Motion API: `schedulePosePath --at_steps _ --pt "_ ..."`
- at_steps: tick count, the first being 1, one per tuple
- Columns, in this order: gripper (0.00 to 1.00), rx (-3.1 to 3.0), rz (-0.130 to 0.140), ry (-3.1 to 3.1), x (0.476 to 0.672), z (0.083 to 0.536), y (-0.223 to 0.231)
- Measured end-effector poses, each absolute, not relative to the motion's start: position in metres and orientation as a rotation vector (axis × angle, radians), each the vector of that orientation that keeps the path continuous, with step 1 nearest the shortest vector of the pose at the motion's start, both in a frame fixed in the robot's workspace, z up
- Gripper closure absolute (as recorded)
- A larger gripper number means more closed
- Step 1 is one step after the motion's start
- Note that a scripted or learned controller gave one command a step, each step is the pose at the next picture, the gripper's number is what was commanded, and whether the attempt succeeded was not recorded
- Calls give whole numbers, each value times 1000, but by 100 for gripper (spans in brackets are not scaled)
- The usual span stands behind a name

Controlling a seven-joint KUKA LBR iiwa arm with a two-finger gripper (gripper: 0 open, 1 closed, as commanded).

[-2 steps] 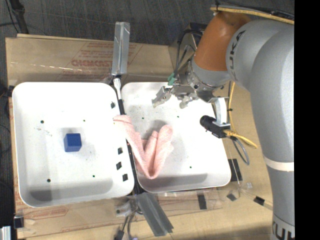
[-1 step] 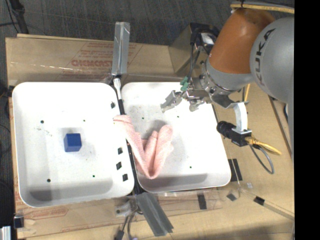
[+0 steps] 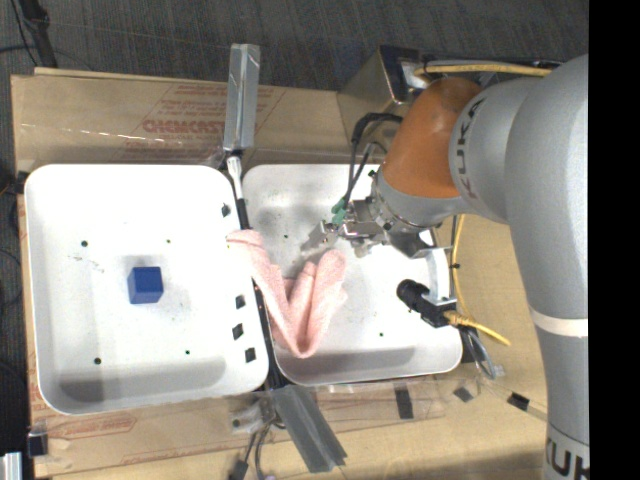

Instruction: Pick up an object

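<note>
A pink cloth lies in the right bin in a V shape. One end is draped over the rim between the bins. Its other end rises to my gripper, which hangs over the middle of the right bin and is shut on that end of the cloth. A small blue cube sits alone in the left bin, well to the left of the gripper.
The arm's orange band and grey body cover the right bin's far right side. A grey metal bar stands behind the divide between the bins. Cardboard lies under both bins.
</note>
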State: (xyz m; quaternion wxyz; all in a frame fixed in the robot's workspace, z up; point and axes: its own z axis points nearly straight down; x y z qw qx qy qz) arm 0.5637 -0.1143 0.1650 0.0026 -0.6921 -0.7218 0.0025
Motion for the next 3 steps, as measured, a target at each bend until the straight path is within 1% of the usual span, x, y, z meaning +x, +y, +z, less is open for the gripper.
schedulePosePath --at_steps 1,2,3 --pt "0 -2210 5 -2226 525 98 -112" --pt "0 -2251 2 -2190 498 192 -83" --pt "0 -2119 1 -2318 525 92 -110"
